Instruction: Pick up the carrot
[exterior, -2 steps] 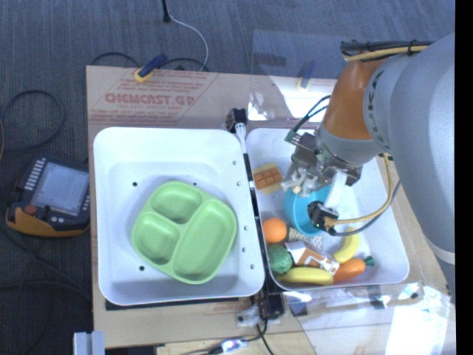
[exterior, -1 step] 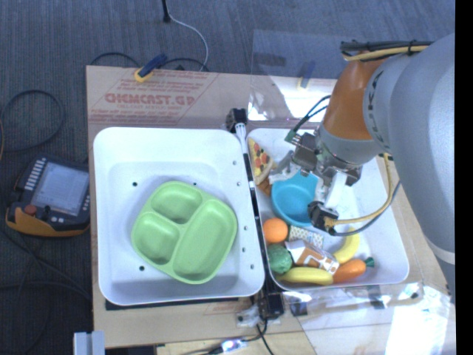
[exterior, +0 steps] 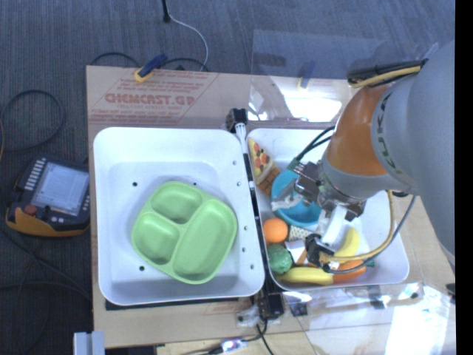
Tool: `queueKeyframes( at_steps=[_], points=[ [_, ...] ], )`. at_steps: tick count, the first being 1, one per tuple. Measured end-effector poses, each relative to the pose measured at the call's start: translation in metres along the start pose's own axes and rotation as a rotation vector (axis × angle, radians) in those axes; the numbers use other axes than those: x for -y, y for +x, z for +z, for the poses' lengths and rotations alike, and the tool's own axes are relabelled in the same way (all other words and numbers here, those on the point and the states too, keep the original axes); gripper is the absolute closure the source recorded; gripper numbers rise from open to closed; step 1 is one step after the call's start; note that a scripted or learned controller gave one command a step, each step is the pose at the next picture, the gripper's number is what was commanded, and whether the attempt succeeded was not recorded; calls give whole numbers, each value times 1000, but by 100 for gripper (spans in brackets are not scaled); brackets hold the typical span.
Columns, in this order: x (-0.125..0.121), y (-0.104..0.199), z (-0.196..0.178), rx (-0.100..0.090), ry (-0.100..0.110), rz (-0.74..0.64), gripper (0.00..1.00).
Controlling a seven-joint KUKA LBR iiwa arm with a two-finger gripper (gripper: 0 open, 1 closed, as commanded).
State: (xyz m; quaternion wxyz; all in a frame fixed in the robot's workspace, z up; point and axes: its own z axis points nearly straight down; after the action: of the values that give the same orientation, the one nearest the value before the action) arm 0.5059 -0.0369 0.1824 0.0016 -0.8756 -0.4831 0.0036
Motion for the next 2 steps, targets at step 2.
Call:
queueKeyframes(
  at_steps=[2],
  points=[
    [31, 6, 0, -1, 0, 171, 0]
  ],
)
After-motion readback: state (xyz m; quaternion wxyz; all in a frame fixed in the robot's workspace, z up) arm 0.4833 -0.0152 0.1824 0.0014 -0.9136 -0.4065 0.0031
